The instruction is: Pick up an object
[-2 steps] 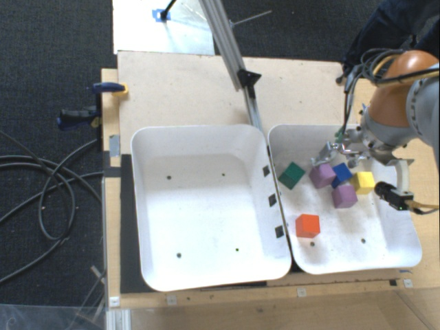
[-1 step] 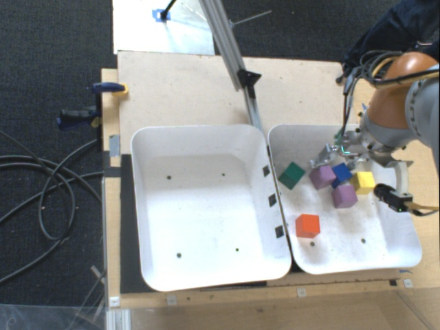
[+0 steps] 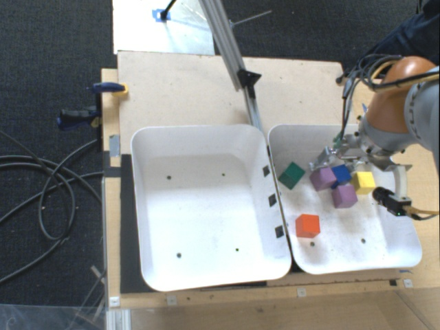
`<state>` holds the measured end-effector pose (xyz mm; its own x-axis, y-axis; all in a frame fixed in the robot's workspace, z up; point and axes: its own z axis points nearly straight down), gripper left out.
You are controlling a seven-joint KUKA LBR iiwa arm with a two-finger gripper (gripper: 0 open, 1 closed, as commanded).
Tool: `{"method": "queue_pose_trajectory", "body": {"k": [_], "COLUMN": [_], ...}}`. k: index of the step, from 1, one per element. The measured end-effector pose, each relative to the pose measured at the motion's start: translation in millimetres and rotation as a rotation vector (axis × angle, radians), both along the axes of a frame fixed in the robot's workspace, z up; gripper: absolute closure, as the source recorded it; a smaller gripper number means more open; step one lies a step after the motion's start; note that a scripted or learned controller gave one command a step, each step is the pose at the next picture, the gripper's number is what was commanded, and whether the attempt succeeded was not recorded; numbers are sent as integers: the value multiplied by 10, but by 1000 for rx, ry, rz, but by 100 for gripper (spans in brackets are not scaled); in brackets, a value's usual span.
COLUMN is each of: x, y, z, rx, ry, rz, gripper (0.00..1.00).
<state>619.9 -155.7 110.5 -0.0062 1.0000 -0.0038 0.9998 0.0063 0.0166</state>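
End effector (image 3: 342,158) low in right bin (image 3: 385,253), over block cluster.
Finger spacing: cannot tell, wrist hides it. Blue block (image 3: 342,174) partly covered, touching purple blocks (image 3: 322,178); orange block (image 3: 308,225) apart.

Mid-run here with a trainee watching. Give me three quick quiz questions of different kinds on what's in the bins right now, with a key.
1. True or false: the orange block lies apart from the other blocks, nearer the front of the right bin.
2. Multiple choice: which block sits closest to the wall shared with the left bin? A) yellow block B) green block C) blue block
3. Fill in: the cluster below the gripper includes ___ purple blocks.

Key:
1. True.
2. B, the green block.
3. Two: one purple block beside the blue block, another purple block just in front of it.
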Motion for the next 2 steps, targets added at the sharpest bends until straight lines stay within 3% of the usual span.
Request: {"method": "queue_pose_trajectory", "body": {"k": [1, 2], "x": [183, -29], "y": [-129, 242], "z": [708, 75], "rx": [0, -2], "ry": [9, -1], "rz": [0, -2], "gripper": [0, 0]}}
